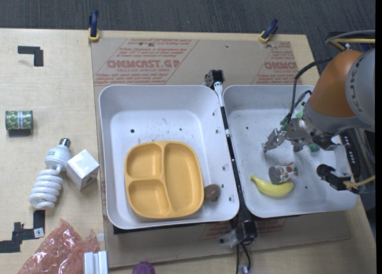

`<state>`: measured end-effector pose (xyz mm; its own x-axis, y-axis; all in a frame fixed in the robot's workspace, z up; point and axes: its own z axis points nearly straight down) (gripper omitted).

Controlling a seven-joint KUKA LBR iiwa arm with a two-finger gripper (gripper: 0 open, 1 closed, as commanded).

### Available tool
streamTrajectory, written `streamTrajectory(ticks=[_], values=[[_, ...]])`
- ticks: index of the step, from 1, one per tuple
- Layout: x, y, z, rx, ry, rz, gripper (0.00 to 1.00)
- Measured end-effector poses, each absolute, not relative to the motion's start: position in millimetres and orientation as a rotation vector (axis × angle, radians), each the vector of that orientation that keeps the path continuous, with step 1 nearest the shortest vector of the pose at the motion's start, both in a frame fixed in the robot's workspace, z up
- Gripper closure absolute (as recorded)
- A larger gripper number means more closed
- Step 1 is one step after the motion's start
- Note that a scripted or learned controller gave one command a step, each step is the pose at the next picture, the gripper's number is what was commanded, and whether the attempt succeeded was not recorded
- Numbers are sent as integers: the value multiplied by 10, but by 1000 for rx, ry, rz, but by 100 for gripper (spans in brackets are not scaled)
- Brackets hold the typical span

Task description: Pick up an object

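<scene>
Gripper (274, 141) hung low in the right bin (250, 102), fingers slightly apart, nothing between them; likely poised for a descent. Nearest candidates lay just below it: a small can (283, 173) on its side touching a banana (272, 187), which could crowd a grasp. Left bin (155, 101) held a yellow divided plate (162, 178) with a brown lump (212, 193) at its edge
</scene>
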<state>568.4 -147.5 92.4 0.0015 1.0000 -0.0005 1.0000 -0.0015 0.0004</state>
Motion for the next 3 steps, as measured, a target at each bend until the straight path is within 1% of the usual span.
streamTrajectory(ticks=[1,2,3], values=[[4979,-1156,923,2224,2218,0,0],[5003,-1161,1034,2222,2213,5,100],[5241,-940,1252,2221,2221,0,100]])
